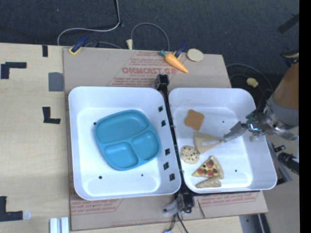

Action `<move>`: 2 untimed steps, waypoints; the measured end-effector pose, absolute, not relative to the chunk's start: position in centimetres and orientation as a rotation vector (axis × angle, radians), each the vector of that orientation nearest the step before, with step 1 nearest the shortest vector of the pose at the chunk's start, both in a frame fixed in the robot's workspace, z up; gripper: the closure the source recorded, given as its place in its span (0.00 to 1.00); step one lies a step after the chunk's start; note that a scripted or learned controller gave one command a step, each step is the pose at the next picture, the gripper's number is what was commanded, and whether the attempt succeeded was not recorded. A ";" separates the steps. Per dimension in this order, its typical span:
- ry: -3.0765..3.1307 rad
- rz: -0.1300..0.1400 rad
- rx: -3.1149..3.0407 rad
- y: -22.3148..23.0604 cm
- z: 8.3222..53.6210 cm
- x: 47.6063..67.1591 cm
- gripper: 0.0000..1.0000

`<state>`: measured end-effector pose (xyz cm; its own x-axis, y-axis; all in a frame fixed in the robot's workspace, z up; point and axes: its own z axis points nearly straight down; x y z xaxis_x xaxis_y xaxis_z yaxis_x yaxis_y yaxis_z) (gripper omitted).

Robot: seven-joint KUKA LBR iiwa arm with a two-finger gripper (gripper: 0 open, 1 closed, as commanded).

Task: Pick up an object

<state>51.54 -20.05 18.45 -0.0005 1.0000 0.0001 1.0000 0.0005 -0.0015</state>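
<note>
The right bin [243,101] holds a brown toast square [194,119], a pale cheese wedge [205,141], a cookie [189,154], a pizza slice [209,167] and a small tan piece [209,182] below the slice. My gripper [229,136] reaches in from the right, low over the right bin. Its tip is just at the right end of the cheese wedge. Nothing is seen held in it.
The left bin [80,106] holds a blue divided plate [128,139]. On the cardboard behind the bins lie a toy carrot [176,62] and a beige disc [195,55]. Cables run along the back. A black divider [166,125] separates the bins.
</note>
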 end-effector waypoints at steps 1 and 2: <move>-2.229 0.000 -2.224 -13.6 8.3 52.8 0.00; -2.234 -0.006 -2.220 -12.0 8.7 62.9 0.00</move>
